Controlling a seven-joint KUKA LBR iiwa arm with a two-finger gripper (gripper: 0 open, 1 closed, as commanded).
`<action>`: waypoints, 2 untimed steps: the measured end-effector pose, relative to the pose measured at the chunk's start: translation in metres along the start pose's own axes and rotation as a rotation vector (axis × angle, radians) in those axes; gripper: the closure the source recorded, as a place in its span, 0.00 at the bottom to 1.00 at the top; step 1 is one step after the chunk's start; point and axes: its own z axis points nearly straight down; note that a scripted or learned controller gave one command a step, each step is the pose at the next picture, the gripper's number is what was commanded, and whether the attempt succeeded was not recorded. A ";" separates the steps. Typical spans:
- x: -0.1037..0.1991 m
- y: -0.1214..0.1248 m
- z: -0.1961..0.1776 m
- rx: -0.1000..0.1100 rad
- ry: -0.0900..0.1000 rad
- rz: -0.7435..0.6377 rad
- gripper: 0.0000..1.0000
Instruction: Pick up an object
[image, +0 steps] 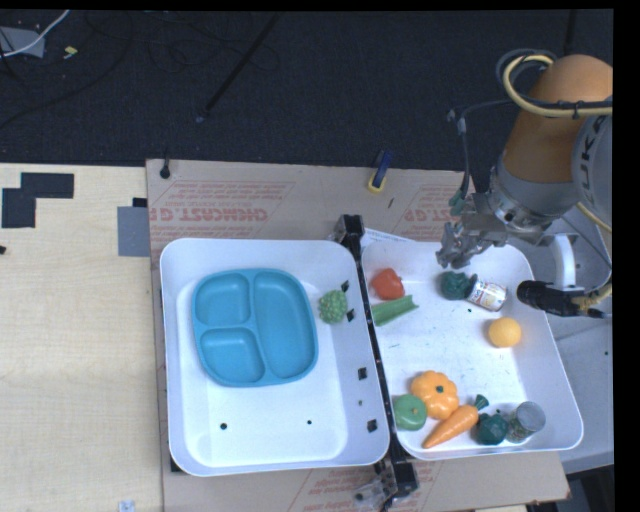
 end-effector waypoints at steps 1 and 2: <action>0.053 0.007 -0.003 0.001 0.000 0.000 1.00; 0.110 0.005 0.017 0.005 0.000 0.001 1.00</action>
